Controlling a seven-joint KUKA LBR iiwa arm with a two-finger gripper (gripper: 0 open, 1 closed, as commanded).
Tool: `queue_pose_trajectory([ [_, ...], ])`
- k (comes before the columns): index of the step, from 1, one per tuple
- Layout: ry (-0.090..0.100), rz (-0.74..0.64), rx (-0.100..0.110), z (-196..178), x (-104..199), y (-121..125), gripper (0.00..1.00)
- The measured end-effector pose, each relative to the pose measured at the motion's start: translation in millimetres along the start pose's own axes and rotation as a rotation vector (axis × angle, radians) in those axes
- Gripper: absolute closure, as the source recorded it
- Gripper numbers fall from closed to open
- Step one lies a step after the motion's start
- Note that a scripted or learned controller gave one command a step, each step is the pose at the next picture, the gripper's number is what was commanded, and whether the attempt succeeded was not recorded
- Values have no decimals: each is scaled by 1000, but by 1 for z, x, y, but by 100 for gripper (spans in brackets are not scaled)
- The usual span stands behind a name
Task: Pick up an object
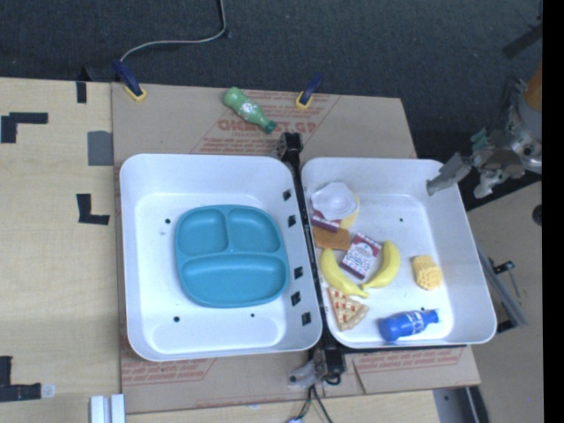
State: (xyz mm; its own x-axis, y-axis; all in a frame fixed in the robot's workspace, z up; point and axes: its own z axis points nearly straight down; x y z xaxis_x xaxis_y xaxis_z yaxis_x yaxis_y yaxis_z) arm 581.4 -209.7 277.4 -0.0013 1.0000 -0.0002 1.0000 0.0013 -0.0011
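On a bench covered with brown cardboard sit two shallow white bins. The left bin [141,236] holds one smooth blue plate [232,256] with three compartments. The right bin [463,263] holds six small things: a white lidded cup [334,201], a curved yellow banana [385,270], a dark red packet [359,258], a bumpy corn cob [427,272], a pizza wedge [345,308] and a blue bottle [406,323]. One green bottle [248,110] lies on the cardboard behind the bins. The gripper [483,167] hangs at the right bin's far corner; whether its jaws are apart cannot be told.
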Motion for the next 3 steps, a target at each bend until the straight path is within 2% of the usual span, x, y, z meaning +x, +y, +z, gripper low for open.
queue_pose_trajectory([
  [1,2,0,4,139,64,9,0],
  [2,0,0,-8,188,33,-34,0],
  [3,3,-1,-8,179,34,-33,100],
])
